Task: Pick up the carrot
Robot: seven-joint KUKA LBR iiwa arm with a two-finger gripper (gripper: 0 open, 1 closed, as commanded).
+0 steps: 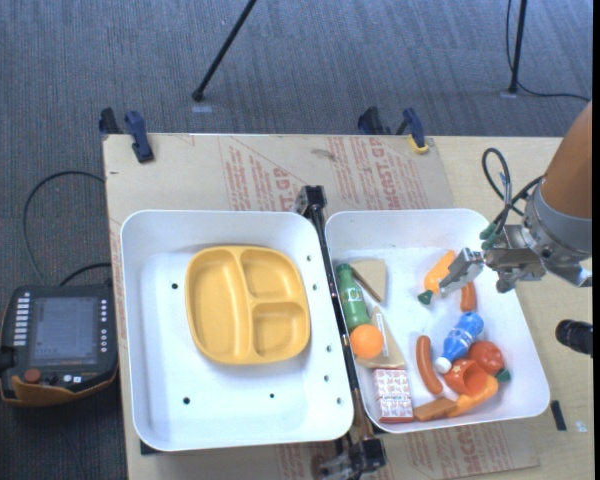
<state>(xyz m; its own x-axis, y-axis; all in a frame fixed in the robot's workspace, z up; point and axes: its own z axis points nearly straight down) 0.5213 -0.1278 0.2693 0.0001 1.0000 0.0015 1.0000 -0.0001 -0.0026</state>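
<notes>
Two shallow white bins sitting side by side: left white plastic bin (150, 268) carrying a yellow divided plastic tray (247, 303), right white plastic bin (405, 230) crowding with toy food. Small orange plastic carrot (439, 269) lying tilted near the middle of the right bin, just beside the metal two-finger gripper (464, 264) hovering over it from the right. Cannot tell whether clenched or released, nor whether touching the carrot. Lying nearby: green toy cucumber (352, 298), round orange ball (366, 342), blue-and-white toy bottle (462, 336).

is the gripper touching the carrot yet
Cannot tell. In the camera view the gripper sits right at the carrot's upper end, but the slanted angle shows neither plain contact nor a clear gap.
</notes>
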